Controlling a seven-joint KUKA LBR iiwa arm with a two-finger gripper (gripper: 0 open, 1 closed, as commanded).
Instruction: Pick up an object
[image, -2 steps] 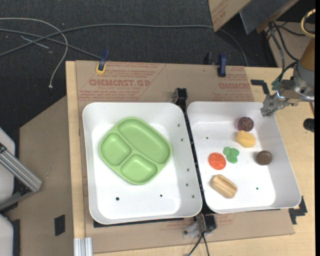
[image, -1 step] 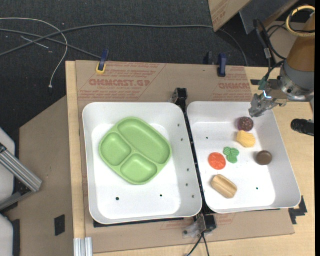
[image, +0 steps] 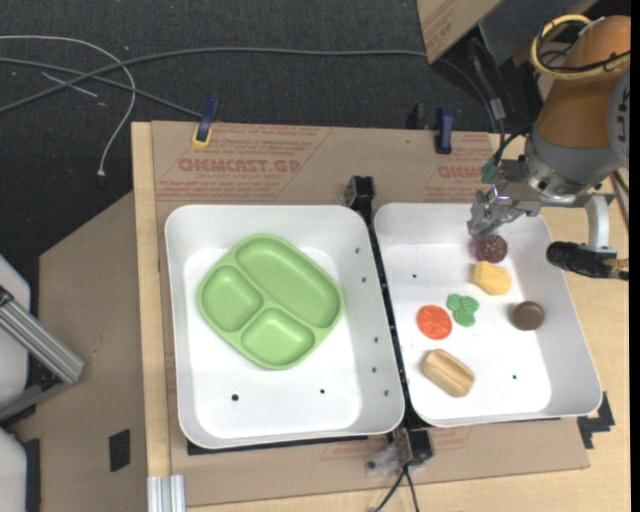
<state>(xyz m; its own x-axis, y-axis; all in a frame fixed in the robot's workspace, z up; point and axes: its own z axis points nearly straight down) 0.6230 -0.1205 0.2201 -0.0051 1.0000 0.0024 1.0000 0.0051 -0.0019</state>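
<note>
Camera view: my tool (image: 490, 232) sits over the dark red round piece (image: 491, 247) in the right bin (image: 560, 395); I cannot tell whether it grips.

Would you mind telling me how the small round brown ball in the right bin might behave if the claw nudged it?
The small round brown ball looks smooth and rounded, so it would probably roll. It sits apart from its neighbours on the flat white bin floor, so nothing nearby would likely stop it before the rim.
</note>
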